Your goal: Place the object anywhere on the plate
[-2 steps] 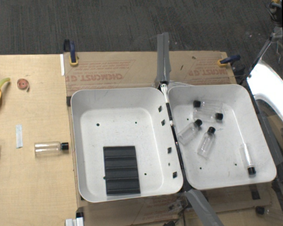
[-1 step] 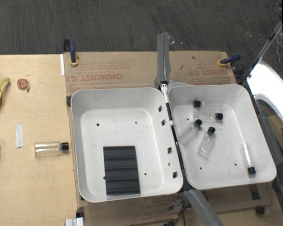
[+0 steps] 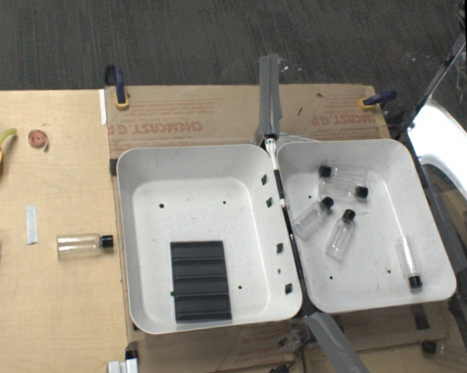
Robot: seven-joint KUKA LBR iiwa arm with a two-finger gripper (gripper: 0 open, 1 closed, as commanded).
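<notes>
Five clear vials with black caps lie in the right bin (image 3: 420, 212), the side the arm reaches in from: four clustered near its middle, among them one (image 3: 340, 235) lying tilted, and a fifth (image 3: 407, 262) apart by the near right wall. One dark ribbed rectangular plate (image 3: 199, 281) lies flat in the left bin (image 3: 142, 224). One more vial (image 3: 83, 243) rests on the bench (image 3: 62, 321). Whether the gripper is open or closed cannot be told.

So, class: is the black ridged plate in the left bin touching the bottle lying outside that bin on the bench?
Apart. The camera view shows the plate inside the left bin, with the bin's wall and bare bench between it and the bottle.
</notes>
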